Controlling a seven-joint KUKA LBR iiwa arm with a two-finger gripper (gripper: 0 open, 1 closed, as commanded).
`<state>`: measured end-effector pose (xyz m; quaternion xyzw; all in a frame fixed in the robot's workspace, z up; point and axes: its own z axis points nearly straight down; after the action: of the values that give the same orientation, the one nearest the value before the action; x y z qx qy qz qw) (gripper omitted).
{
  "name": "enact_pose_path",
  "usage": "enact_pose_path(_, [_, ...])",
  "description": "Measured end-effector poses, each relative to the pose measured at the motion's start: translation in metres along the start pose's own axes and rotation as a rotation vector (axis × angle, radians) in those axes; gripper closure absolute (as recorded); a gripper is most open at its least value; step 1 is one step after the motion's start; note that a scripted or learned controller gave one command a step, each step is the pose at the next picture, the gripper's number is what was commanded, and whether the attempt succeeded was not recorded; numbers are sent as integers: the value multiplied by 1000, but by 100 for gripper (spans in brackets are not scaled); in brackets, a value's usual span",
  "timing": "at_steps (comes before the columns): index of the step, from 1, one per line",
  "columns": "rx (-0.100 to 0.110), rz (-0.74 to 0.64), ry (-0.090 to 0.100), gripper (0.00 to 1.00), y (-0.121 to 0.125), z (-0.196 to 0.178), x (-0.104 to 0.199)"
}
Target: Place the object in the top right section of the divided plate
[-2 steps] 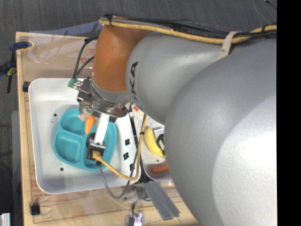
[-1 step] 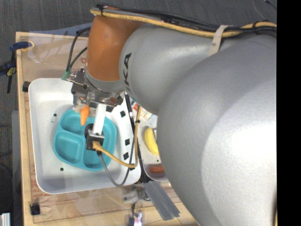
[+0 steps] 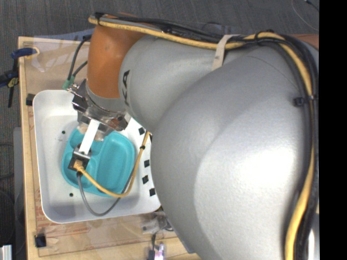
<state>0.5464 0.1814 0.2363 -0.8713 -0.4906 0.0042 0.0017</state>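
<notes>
The gripper [image 3: 102, 124] hangs over the teal divided plate [image 3: 116, 164] in the white bin [image 3: 49, 145] — whether it carries anything cannot be told — so it should centre above the top right section before releasing.

A shallow white bin [image 3: 50, 172] sat on a pale wooden worktop [image 3: 92, 233]. A blue clamp [image 3: 24, 52] gripped the worktop's edge beyond the bin's upper left corner. A small black bracket [image 3: 39, 240] sat on the worktop just past the bin's lower left corner. Dark grey carpeted floor [image 3: 49, 7] lay beyond the worktop, above and left of the bin.
</notes>
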Motion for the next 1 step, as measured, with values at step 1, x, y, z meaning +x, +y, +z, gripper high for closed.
enact_pose_path(1, [-2, 81, 1, 100, 25, 20, -92])
